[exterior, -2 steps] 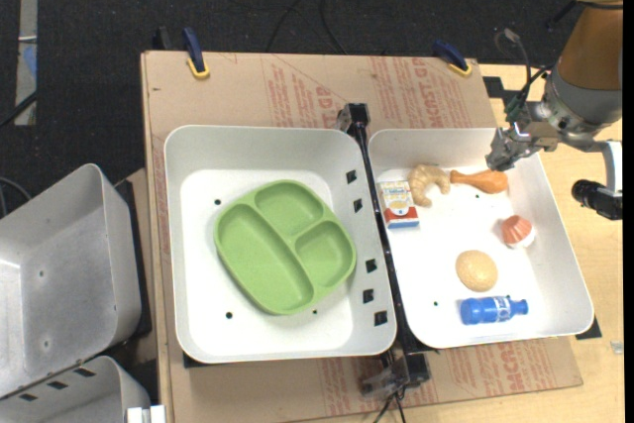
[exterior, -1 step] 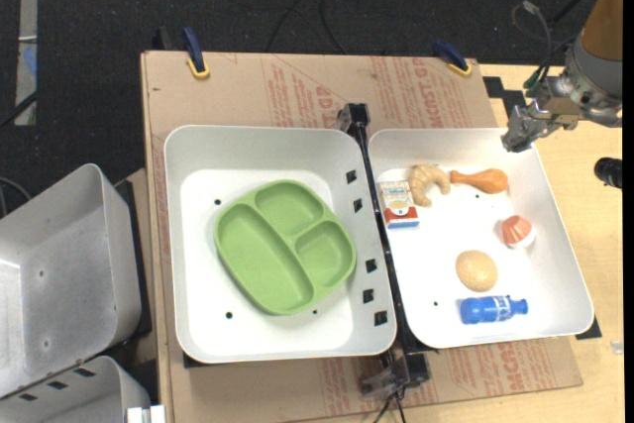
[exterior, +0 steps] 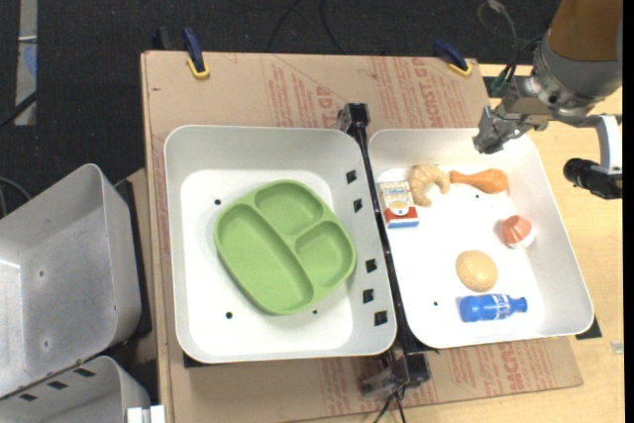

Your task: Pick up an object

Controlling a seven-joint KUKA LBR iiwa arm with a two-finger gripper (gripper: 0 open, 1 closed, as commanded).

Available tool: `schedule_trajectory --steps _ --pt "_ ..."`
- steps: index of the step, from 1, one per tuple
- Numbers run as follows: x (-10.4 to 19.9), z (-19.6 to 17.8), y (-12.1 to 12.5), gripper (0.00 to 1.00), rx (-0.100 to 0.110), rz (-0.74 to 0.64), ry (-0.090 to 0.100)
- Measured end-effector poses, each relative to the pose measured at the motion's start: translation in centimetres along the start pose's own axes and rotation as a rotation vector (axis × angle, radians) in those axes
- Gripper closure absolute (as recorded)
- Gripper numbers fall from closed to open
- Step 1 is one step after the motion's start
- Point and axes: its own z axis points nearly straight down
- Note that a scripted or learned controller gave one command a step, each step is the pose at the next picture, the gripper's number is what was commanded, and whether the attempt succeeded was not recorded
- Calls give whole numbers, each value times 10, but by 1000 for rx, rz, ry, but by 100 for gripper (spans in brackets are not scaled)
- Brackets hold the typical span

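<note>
Arm point(exterior: 584, 15): grey with an orange band, reaching in from the right, over the far right corner of the right bin.
Gripper point(exterior: 491, 140): above the far edge of the right bin point(exterior: 555, 213), nothing seen between the fingers; whether spread or closed, cannot tell.
Drumstick point(exterior: 480, 179): orange, lying in the far part of the right bin, just near of the gripper.
Beige piece point(exterior: 428, 181): touching the drumstick's left end.
Small carton point(exterior: 397, 200): at the bin's left wall, beside the beige piece.
Red-and-white item point(exterior: 515, 231): right side, mid bin.
Tan egg-shaped item point(exterior: 476, 269): near of centre.
Blue bottle point(exterior: 491, 307): lying flat, nearest edge.
Left bin point(exterior: 198, 163): holding a green divided plate point(exterior: 284, 246), three compartments.
</note>
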Motion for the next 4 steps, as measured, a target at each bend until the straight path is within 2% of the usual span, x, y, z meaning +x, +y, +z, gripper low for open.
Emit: schedule_trajectory --steps 1,3,4 --pt "47 4 7 100 1 1 -1" --pt "166 13 19 100 1 -1 -1" --pt "214 13 11 100 2 0 0"
